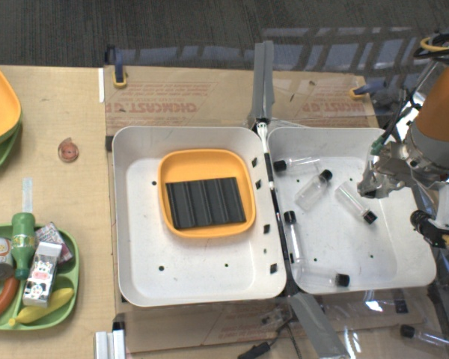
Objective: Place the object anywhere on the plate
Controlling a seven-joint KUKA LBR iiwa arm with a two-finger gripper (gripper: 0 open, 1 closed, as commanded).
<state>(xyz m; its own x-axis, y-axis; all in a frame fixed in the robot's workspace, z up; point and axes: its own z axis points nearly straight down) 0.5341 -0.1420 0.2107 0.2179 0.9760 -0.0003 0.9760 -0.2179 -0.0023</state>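
The jaws (370, 188) hang over the right bin (404, 275); I cannot tell their state. Best drop squarely over a vial (351, 200) just beside them, grip mid-body. A second vial (313, 191) lies nearby. The left bin (135, 260) holds the plate (172, 172), carrying a dark ribbed slab (206, 203).

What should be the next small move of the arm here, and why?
Probably a short descent onto the clear vial in the right bin. The gripper sits just above its upper end, and the yellow plate in the left bin bears a dark ribbed block, not a vial. So grasping seems to come before any move toward the plate.
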